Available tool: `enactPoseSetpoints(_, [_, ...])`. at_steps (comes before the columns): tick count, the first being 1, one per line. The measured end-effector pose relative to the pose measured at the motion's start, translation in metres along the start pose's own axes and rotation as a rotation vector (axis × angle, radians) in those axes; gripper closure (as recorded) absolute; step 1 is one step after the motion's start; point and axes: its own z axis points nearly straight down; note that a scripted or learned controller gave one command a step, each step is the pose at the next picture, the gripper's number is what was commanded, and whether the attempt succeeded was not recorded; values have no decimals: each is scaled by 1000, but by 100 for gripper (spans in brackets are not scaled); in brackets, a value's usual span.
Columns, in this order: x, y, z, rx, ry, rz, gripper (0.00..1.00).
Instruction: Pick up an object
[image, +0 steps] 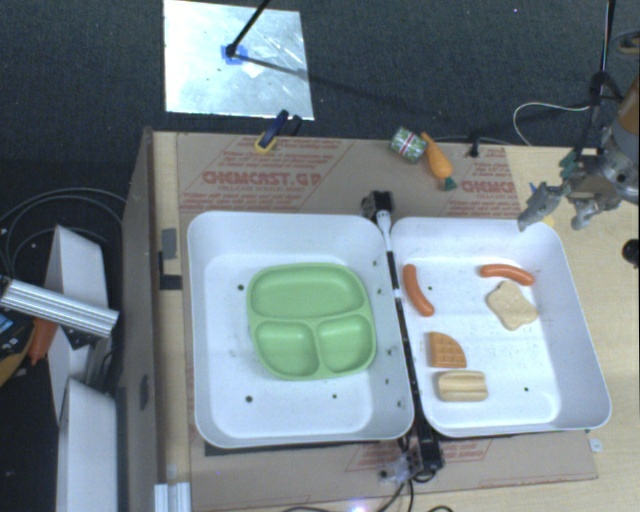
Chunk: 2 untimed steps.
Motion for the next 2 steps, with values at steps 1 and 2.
enactPoseSetpoints(1, [59, -41, 93, 3, 2, -1, 0])
enactPoseSetpoints(2, [13, -44, 180, 1, -1, 2, 0])
